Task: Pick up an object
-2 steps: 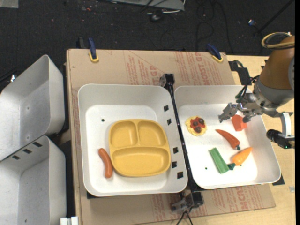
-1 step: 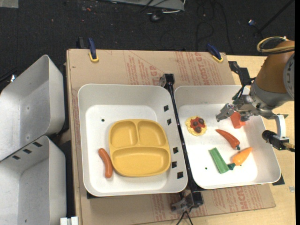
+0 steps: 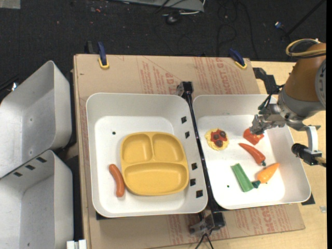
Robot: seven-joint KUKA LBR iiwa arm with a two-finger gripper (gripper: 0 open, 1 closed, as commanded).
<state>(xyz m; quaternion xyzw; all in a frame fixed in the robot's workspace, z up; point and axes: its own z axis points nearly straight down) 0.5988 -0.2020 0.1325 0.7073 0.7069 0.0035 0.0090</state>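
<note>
The grey arm with its orange band (image 3: pixel 306 77) reaches in from the right, and its gripper (image 3: pixel 261 124) sits low over the upper right part of the right white bin (image 3: pixel 295 185). Directly beneath it and touching its tip lies a small red chunky piece (image 3: pixel 253 136); whether the gripper is spread or pinching it, I cannot tell from this angle. Just below that piece lies a long red chilli pepper (image 3: pixel 252 152), slanting down to the right. Near it rest an orange carrot-shaped toy (image 3: pixel 266 173) and a green flat stick (image 3: pixel 241 178). A small round pizza toy (image 3: pixel 217 138) sits to the gripper's left. Over in the left white bin (image 3: pixel 98 139), a yellow divided plate (image 3: pixel 154 163) lies with a reddish sausage (image 3: pixel 117 180) just beside it
</note>
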